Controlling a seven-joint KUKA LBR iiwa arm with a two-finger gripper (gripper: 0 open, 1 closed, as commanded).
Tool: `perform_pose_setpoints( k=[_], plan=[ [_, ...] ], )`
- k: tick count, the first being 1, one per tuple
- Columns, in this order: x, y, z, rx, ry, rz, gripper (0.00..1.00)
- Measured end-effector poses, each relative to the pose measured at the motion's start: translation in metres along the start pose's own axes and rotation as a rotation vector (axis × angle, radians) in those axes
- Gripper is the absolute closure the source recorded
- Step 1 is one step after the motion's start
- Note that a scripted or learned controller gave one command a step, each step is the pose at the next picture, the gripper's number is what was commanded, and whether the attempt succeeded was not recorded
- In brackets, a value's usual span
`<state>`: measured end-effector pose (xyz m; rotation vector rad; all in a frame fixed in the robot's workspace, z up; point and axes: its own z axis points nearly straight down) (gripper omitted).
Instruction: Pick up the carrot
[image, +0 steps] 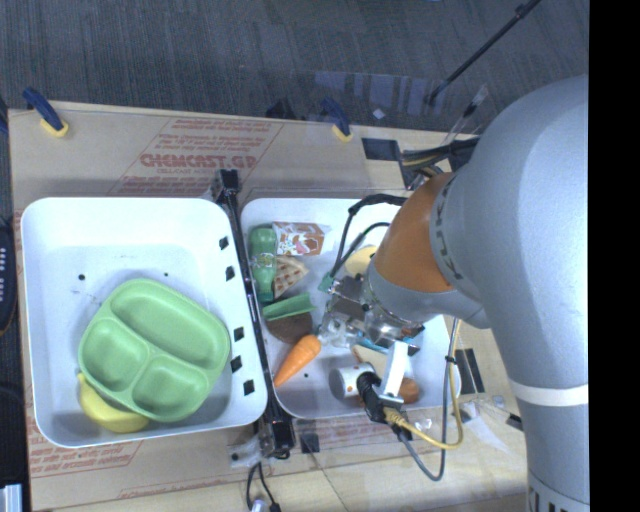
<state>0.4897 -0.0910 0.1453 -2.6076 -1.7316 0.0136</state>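
Because the carrot lies free near the right bin's left wall, just beside the gripper, the arm hangs low over it for a grasp, with finger state impossible to tell

Arm cut by right edge — hides right bin half.
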Motion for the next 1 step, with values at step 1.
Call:
perform_pose_setpoints(
  k=[1],
  plan=[
    [0.0736,-0.0465,-0.0455,-0.004,0.001,0.05,1.0]
  ],
)
